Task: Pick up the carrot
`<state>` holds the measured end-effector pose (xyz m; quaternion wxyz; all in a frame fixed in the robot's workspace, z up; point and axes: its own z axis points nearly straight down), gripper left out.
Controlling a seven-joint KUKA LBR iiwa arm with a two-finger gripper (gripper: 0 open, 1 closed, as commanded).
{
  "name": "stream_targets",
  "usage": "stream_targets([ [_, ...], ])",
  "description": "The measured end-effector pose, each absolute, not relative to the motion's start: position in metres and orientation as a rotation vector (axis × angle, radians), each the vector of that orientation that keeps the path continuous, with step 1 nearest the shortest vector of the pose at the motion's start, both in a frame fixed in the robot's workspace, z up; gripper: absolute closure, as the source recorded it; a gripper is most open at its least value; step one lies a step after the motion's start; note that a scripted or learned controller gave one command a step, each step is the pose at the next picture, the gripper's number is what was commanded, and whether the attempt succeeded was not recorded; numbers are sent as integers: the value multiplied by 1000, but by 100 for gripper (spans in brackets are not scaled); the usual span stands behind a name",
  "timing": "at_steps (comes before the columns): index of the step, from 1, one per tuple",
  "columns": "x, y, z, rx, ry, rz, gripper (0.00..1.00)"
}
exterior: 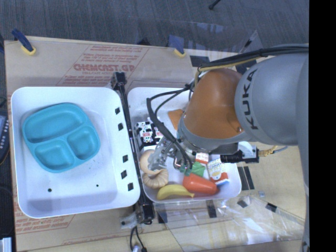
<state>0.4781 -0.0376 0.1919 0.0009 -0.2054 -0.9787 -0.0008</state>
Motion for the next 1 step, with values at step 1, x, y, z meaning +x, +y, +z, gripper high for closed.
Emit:
stream_targets([
  [1, 561, -57, 211, -753, -3055, -1, 100],
])
